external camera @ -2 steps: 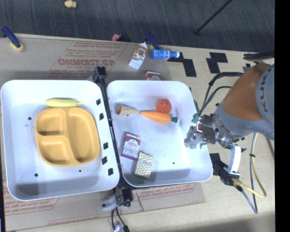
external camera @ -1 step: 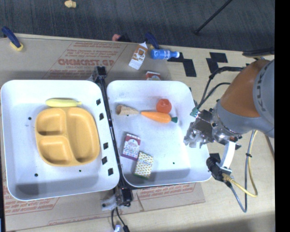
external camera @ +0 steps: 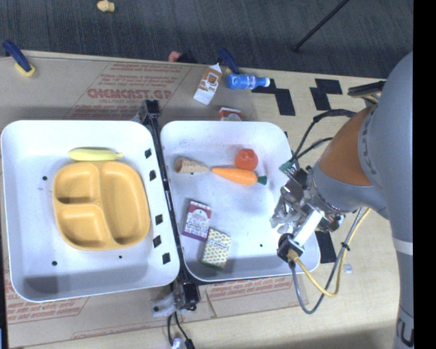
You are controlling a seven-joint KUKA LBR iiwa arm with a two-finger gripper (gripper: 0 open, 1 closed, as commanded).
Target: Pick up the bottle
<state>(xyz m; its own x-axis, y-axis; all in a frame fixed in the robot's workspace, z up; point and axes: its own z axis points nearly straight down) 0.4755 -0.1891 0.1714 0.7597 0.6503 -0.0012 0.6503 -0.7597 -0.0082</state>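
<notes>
Down near the front, the gripper hangs over the right edge of the right bin; whether it is spread or closed cannot be told from this angle. Inside that bin lie a purple packet and a patterned box, then a carrot with a tomato beside it. Farthest back, outside the bin on the bench, the bottle lies on its side: small, blue, with a pale cap end, well apart from the gripper.
</notes>
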